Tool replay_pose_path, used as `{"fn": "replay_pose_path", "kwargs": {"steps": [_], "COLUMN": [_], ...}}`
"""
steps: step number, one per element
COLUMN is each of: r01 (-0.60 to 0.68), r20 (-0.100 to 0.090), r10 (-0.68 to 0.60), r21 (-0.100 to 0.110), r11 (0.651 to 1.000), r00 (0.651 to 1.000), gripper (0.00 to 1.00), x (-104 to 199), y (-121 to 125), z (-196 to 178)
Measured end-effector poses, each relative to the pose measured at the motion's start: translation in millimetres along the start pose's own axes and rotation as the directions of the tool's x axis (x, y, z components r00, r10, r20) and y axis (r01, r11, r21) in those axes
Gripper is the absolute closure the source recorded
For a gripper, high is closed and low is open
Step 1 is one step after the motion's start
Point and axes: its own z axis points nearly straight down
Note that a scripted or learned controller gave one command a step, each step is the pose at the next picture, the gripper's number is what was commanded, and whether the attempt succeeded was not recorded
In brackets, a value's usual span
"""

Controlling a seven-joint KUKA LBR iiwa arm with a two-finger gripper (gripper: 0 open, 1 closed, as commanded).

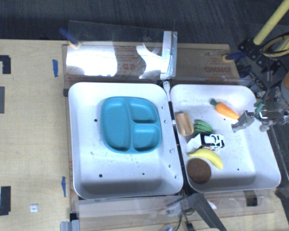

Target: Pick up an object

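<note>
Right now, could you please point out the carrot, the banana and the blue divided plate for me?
carrot (227, 110), camera view, middle of its orange body.
banana (208, 156), camera view, middle of its yellow curve.
blue divided plate (116, 124), camera view, floor of its large left compartment.

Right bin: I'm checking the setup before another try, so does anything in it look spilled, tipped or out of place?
Nothing stands out. In the right bin the carrot, banana, brown ball and the other toys lie loosely clustered toward its left side, all inside the rim. The gripper is beside the carrot.
</note>
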Motion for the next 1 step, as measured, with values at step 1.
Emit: {"fn": "replay_pose_path", "kwargs": {"steps": [1], "r01": [-0.012], "r20": [0.001], "r10": [0.012], "r21": [0.000], "r11": [1.000], "r00": [1.000], "gripper": [0.00], "x": [-17.6], "y": [64.4], "z": [33.0]}}
